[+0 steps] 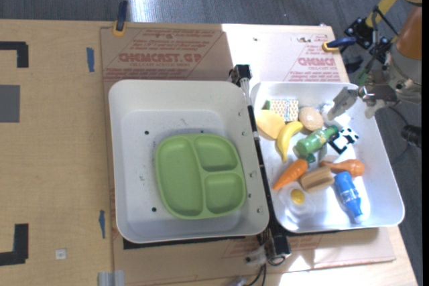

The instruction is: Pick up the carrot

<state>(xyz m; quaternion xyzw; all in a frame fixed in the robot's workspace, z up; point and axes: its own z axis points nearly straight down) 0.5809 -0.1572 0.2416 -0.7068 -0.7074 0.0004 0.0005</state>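
The carrot (290, 173), orange with a green stub at its upper end, lies slanted near the left middle of the right bin (392, 201). It sits between a banana (287, 138) and a tan bread roll (316, 179). My gripper (356, 105) hangs over the bin's upper right part, well up and to the right of the carrot. It is open, with nothing between its fingers (342, 102).
Crowded round the carrot are a green bottle (316, 140), a second orange piece (347, 167), a blue bottle (349, 195), a beige egg-like item (310, 118), a yellow wedge (269, 124) and a small patterned box (285, 107). The left bin (127, 110) holds a green divided plate (199, 174).
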